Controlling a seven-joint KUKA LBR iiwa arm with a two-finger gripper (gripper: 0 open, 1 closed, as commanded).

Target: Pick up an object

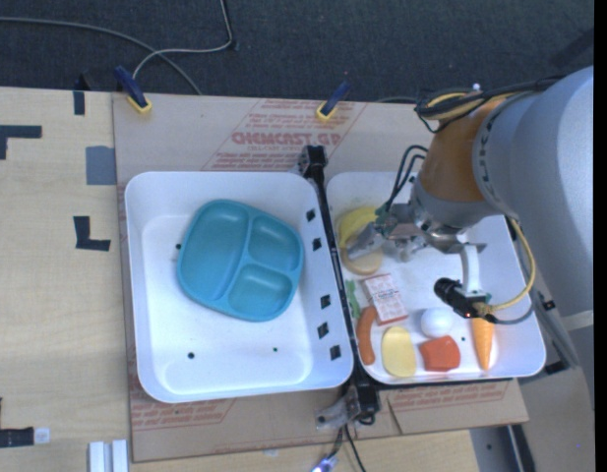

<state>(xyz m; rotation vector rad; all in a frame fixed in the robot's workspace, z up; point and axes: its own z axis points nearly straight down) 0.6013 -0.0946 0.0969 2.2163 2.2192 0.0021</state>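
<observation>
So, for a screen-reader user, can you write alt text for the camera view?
The arm's end effector is low in the right bin, by a yellow item among toy foods. The left bin holds a blue divided plate.

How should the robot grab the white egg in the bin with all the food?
Probably from straight above, fingers closing across the narrow middle of the white egg. It is small and round, so a grip low on its sides may slip less. An orange-red block lies close below it and a yellow piece to its left, so the fingers likely fit best at its freer upper-left and right sides.
</observation>
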